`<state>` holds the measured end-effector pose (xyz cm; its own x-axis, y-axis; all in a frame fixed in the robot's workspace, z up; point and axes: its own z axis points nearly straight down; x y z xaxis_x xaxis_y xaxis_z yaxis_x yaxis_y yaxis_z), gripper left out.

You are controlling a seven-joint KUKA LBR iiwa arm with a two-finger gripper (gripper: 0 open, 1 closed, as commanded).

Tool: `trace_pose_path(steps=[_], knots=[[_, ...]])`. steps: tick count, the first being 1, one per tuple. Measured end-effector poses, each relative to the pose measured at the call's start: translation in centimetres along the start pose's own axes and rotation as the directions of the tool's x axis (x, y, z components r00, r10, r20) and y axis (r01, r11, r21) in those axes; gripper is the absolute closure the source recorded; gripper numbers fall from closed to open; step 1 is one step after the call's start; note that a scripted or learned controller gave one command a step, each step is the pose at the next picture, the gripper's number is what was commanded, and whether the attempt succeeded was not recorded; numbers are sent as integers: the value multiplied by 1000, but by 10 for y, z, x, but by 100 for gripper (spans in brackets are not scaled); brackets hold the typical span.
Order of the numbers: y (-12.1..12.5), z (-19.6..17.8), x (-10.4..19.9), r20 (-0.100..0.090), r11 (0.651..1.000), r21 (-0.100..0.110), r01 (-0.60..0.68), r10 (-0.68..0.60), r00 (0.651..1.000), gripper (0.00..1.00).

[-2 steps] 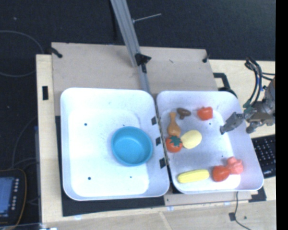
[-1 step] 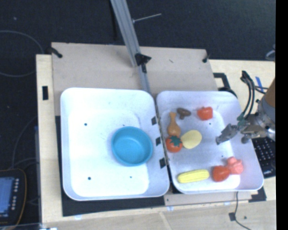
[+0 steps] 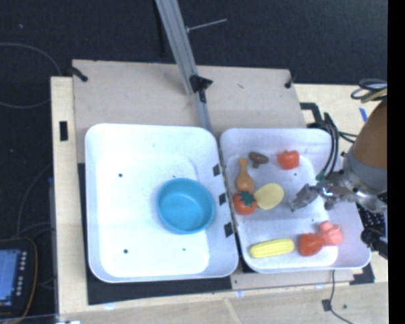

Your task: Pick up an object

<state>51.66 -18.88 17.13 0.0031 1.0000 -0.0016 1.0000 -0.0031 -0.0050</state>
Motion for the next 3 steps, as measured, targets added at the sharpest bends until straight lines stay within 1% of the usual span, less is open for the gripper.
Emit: trace_pose_path(steps=[1,2,3], knots=[[-1,65,-3,1,1000,-1,3,-3,1000,0],[2,48,-2,-3,1000,-10,-3,3,1000,100],[9,-14,-12,0,1000,-15,5,-5,1000,100]])
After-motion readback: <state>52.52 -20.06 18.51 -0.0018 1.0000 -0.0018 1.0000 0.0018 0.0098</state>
